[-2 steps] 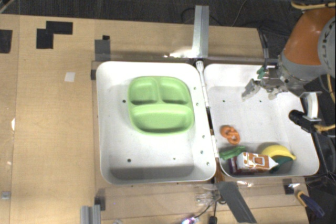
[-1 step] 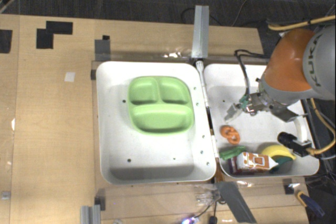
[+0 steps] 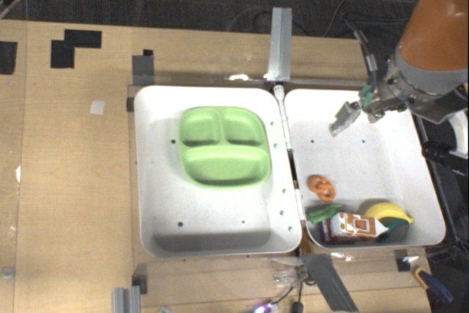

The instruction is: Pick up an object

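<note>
The gripper (image 3: 344,118) hangs over the right bin (image 3: 381,157), near its far edge and a little right of the wall that divides the two bins. Its fingers point down and to the left. They look slightly apart with nothing between them, but they are small and blurred, so how far they are open I cannot tell. The arm (image 3: 436,33) behind it is cut off by the right and top edges of the view; its orange band and grey wrist are visible.

All loose objects lie along the near edge of the right bin, well apart from the gripper. A small orange pretzel-shaped piece (image 3: 321,187) lies near the dividing wall. Nearer the edge there is a green object (image 3: 322,214), partly hidden and hard to identify. Just beside it lies a brown and white carton (image 3: 357,226), and a yellow banana (image 3: 387,213) is touching it on the right. Something dark under the banana cannot be made out.

In the left bin (image 3: 157,157), a green divided plate (image 3: 223,145) with three compartments lies toward the far edge.
</note>
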Controlling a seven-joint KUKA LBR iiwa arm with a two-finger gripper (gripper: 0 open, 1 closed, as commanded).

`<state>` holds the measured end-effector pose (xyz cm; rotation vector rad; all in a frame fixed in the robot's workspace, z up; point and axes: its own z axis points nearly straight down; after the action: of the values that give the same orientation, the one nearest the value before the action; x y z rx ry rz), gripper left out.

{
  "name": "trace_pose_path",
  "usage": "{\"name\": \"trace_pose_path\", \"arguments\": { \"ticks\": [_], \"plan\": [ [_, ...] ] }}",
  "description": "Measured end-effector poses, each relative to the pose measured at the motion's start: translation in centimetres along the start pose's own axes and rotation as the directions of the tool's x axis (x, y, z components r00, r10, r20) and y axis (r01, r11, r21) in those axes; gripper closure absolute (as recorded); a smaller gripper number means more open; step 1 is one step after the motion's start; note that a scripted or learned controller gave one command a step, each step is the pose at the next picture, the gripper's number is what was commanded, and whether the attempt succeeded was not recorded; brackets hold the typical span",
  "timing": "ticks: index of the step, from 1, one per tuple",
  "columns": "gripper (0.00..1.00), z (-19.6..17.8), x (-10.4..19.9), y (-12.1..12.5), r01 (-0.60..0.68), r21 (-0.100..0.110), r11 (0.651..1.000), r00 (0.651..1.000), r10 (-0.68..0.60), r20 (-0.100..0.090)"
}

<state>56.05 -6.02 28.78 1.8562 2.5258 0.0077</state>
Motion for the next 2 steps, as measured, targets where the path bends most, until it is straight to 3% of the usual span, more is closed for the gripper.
{"name": "trace_pose_path", "arguments": {
  "ticks": [1, 2],
  "plan": [
    [0.00, 10.3, 3.6, -2.6, 0.041, 0.005, 0.999, 0.999, -0.041, -0.003],
    [0.00, 10.2, 1.6, -7.2, 0.017, 0.005, 1.000, 1.000, -0.017, -0.002]
  ]
}}
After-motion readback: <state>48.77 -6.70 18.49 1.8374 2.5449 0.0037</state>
